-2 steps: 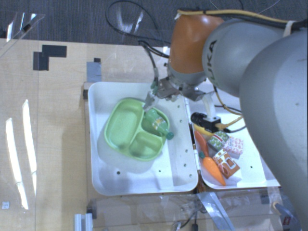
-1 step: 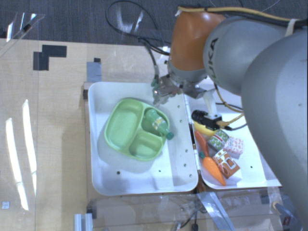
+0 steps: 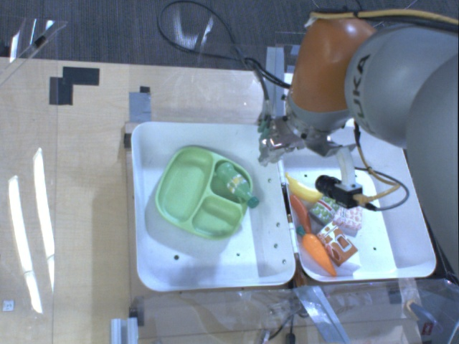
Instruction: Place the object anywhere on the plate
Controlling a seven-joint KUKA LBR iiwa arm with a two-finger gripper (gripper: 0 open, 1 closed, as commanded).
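Bottle (image 3: pixel 235 183) lies on the green plate (image 3: pixel 183 185), below-left of the end effector (image 3: pixel 272 145), whose finger state cannot be told; placement appears complete.

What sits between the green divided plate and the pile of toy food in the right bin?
In the camera view, bare white floor of the left bin and the two bins' adjoining rims separate the green divided plate from the toy food pile.

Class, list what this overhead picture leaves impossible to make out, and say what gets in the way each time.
1. Gripper, camera view: fingers open or shut is unclear; small and blurred under the arm.
2. Right bin, camera view: its far corner is covered by the arm.
3. Green bottle on the plate: label too small to read.
4. Small carton: print too blurred.
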